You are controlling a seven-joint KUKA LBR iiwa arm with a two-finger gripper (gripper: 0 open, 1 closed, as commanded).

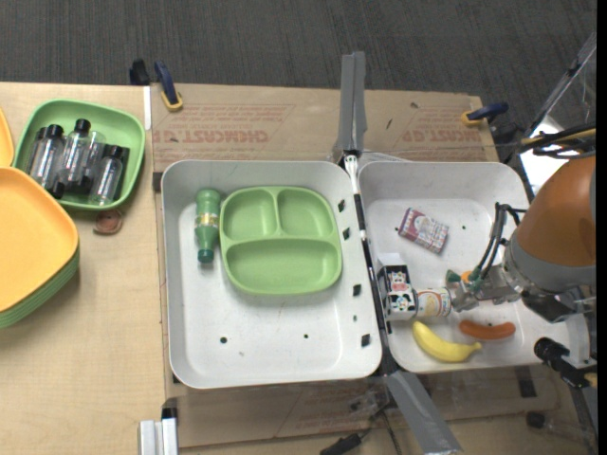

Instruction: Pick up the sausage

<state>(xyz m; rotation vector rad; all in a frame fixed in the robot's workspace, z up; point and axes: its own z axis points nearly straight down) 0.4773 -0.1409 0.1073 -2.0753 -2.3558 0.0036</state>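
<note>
Gripper (pixel 467 292) sits low in the right bin (pixel 455 183), just above the sausage (pixel 487 329), not on it; can't tell its opening from this angle. Sausage lies flat near the bin's front edge, just right of the banana (pixel 444 343). Can (pixel 429 303) on its side left of the gripper, small carton (pixel 397 290) beside it, pink packet (pixel 422 229) further back. Left bin (pixel 190 349) has green tray (pixel 280 239) and green bottle (pixel 206 224)
</note>
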